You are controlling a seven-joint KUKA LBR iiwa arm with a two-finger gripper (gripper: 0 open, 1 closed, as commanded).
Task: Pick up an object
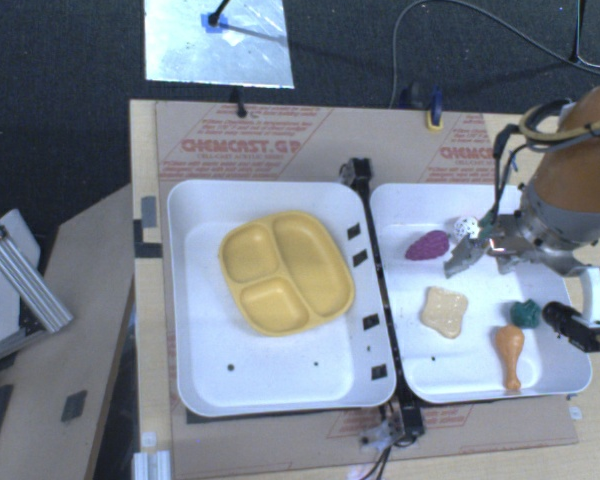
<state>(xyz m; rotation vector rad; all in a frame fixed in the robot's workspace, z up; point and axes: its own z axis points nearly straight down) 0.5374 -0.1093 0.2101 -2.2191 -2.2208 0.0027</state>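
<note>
The right bin (570,373) holds several small things. A purple lump (427,245) lies at its upper left, with a small white spotted ball (465,227) just right of it. A cream, toast-like piece (444,311) sits in the middle. An orange drumstick (511,354) lies at the lower right, and a teal lump (526,314) is above it. My gripper (467,256) hangs over the upper middle of this bin, just right of the purple lump and below the white ball, with nothing visibly held.
The left bin (195,298) holds a yellow divided plate (285,271). A black divider with clips (372,288) runs between the bins. The arm's orange band and grey wrist (575,183) loom over the right bin's far right side. A foil sheet (218,28) lies beyond the bench.
</note>
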